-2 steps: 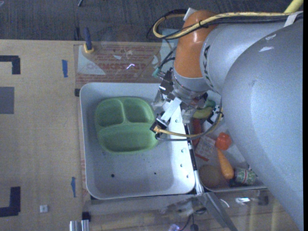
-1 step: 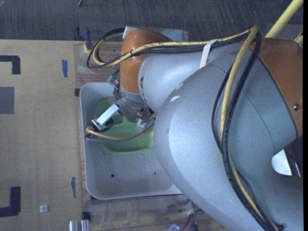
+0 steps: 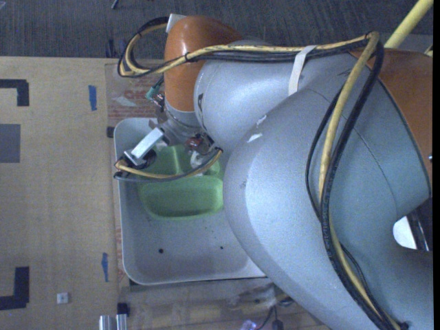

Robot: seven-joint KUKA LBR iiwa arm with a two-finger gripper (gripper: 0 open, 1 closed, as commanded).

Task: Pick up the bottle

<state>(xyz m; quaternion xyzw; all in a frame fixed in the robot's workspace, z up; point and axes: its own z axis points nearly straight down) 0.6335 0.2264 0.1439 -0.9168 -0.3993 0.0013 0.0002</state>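
Gripper [image 3: 199, 151] sits low in the bin [image 3: 179, 253], at its far end, wrist pointing down. Open or closed: can't tell, the wrist and cables cover the tip.

Directly under and just in front of it lies a pale green item [image 3: 182, 194], the only candidate for the bottle (can't confirm, since it looks more like a moulded tub). Its far edge runs beneath the gripper and the rest spreads toward the near side of the bin. The visible part is wider across the view than deep, so the long axis prob. runs left-right.

The arm [image 3: 309, 184] hides the bin's right side. The counter [image 3: 55, 184] is to the left.

Judgement: the target is near vertical below, so little lateral travel is needed.
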